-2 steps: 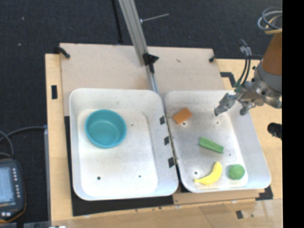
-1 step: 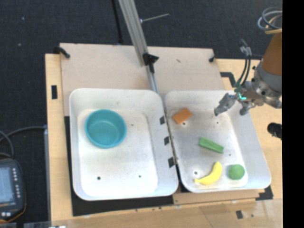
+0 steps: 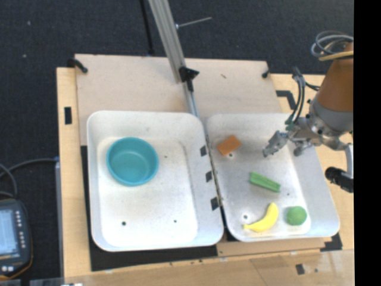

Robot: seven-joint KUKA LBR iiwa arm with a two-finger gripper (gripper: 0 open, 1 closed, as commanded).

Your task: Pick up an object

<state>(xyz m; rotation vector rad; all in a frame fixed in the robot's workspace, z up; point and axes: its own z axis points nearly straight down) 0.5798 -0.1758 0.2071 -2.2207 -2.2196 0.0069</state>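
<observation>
Camera view, fixed overhead, slanted. Bench [image 3: 70, 177] of light wood carries two shallow white bins side by side: left bin [image 3: 178, 219] and right bin [image 3: 312, 177], their inner edges touching along the centre line

Left bin: one teal bowl [image 3: 133, 161], upright, in the left part of the bin, toward the far side. Rest of that bin floor shows small dark specks

Right bin, four objects, all apart from one another:
- orange block [image 3: 228, 145], far left part of the bin, close to the shared edge
- green block [image 3: 264, 182], elongated, lying flat and slanted, about mid-bin
- yellow banana [image 3: 264, 218], near side, curved, lying flat
- green ball [image 3: 296, 215], near right corner, just right of the banana, not touching it

Arm [image 3: 338, 94] comes in from the right, orange band above a grey wrist, cables looped over it. Gripper [image 3: 284, 145] sits over the far right part of the right bin, to the right of the orange block and farther back than the green block. Two fingers visible, spread apart: one finger [image 3: 273, 145] to the left, the other to the right. Nothing seen between them; gripper carries no object. Whether the fingertips touch the bin floor cannot be judged from this angle

A slanted aluminium rail [image 3: 168, 34] runs from the far edge of the frame down to the bins' shared far corner. A handheld screen unit [image 3: 12, 231] lies off the bench at near left
</observation>
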